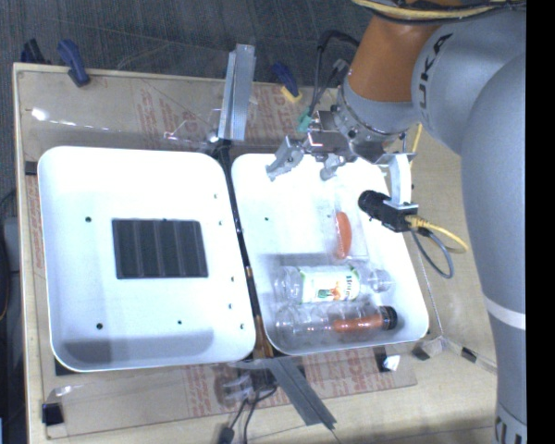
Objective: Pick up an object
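- Camera view looks down on a pale wooden desk point(351, 391) bearing two shallow white bins side by side.
- Left white bin point(74, 183) carries a dark ribbed rectangular panel point(159, 248) at its middle, with bare floor on every side of it.
- Right white bin point(259, 202) holds a clear plastic bottle with a white-and-green label point(331, 285) and a clear bottle with an orange-red label and dark cap point(347, 322), both lying crowded against the near rim.
- A slim orange-red object point(343, 232) lies just beyond them.
- Grey two-finger pincer point(305, 162) hangs over the right bin's far edge, fingers spread, gripping nothing.
- The bin's far-left floor is open.
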### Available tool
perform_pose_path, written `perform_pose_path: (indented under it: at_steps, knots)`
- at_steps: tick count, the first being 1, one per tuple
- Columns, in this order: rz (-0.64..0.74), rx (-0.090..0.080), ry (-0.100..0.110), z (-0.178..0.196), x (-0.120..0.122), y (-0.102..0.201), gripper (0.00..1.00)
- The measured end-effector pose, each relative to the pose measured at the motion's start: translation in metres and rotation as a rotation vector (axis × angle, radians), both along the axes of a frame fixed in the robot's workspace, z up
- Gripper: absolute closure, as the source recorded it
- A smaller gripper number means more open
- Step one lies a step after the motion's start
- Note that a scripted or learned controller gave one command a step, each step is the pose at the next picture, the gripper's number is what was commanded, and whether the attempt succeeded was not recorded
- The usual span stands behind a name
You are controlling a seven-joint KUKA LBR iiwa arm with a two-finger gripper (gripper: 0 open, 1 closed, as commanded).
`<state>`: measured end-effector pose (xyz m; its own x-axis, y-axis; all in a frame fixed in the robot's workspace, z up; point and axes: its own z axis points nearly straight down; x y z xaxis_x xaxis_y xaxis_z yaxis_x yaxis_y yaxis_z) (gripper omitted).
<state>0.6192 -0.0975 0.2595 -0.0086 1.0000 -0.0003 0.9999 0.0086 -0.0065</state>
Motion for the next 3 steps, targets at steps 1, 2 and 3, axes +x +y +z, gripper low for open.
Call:
perform_pose_path:
  at_steps: [1, 2, 3]
  knots:
    - [0.005, 0.000, 0.003, 0.009, 0.000, 0.001, 1.00]
    - [0.005, 0.000, 0.004, 0.009, 0.000, 0.001, 0.00]
    - [0.074, 0.000, -0.003, -0.015, -0.030, -0.049, 0.00]
